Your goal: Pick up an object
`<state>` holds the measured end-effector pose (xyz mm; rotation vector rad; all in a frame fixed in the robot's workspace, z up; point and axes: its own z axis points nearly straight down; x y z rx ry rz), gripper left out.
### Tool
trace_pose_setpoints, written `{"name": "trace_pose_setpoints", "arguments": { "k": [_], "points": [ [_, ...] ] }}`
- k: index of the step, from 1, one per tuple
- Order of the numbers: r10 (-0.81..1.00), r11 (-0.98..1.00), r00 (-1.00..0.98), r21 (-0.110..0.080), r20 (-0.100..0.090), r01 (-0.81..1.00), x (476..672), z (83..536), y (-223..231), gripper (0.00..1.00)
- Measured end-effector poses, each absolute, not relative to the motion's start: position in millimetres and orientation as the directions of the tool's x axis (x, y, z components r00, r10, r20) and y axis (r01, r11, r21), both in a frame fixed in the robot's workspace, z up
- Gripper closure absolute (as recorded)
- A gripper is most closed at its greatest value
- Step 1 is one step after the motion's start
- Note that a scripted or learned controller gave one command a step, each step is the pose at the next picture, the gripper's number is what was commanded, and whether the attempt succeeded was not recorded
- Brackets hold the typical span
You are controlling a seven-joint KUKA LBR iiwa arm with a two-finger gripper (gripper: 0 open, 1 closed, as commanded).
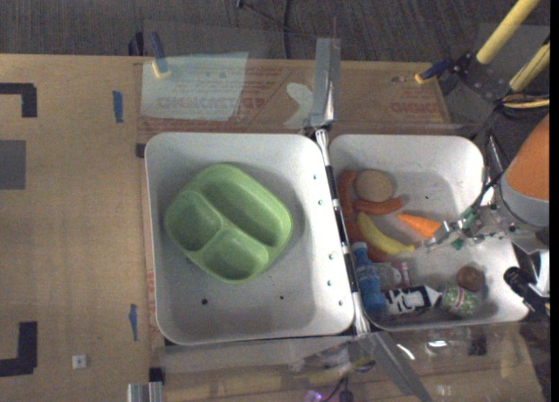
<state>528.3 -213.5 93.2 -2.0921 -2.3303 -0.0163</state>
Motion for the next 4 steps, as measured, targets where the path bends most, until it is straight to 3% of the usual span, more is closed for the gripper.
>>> {"name": "trace_pose_setpoints", "arguments": {
  "k": [1,2,3,4],
  "points": [
    [0.996,-0.083,0.083,-0.001,0.015,0.997,562.4,85,-205,0.00],
    [0.996,-0.085,0.085,0.002,0.005,0.996,562.9,92,-210,1.00],
    [0.998,0.060,-0.060,-0.006,0.003,0.998,520.4,124,-205,1.00],
    [0.999,-0.042,0.042,-0.004,-0.001,0.999,583.1,211,-137,1.00]
  ]
}}
